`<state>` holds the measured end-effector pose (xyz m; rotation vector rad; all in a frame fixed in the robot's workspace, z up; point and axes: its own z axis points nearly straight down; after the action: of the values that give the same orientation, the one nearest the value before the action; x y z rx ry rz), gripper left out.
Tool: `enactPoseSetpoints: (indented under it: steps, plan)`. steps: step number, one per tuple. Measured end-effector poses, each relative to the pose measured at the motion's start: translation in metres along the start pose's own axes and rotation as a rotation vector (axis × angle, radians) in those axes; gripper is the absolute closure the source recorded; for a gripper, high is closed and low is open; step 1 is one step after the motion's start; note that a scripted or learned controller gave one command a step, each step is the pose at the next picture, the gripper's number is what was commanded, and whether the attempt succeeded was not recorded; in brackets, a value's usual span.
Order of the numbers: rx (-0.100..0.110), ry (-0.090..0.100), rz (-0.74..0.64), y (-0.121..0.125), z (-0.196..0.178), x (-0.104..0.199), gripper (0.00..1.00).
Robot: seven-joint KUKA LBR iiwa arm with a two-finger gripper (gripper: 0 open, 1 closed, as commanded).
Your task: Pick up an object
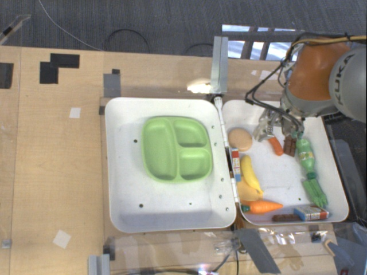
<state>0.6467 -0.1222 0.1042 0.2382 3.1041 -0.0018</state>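
Hovering gripper [277,132] over right bin [338,202], fingers spread, nothing between them, small orange piece [276,146] just below the tips, egg [240,139] left, green tray [175,148] in left bin [123,205]

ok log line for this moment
gripper over right bin | above small orange piece | no grasp seen | green tray in left bin

Green tray [175,148] in left bin [123,211], pincer [278,132] over right bin [335,208]
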Motion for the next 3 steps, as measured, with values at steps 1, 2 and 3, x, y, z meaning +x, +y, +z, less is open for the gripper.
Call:
enactPoseSetpoints:
  steps: [1, 2, 3]
  plan:
    - [0.001, 0.006, 0.19, 0.005, -0.125, -0.014, 1.0]
    - [0.003, 0.016, 0.189, 0.005, -0.12, -0.012, 0.0]
    - [0.004, 0.027, 0.343, 0.01, 0.009, 0.012, 0.0]
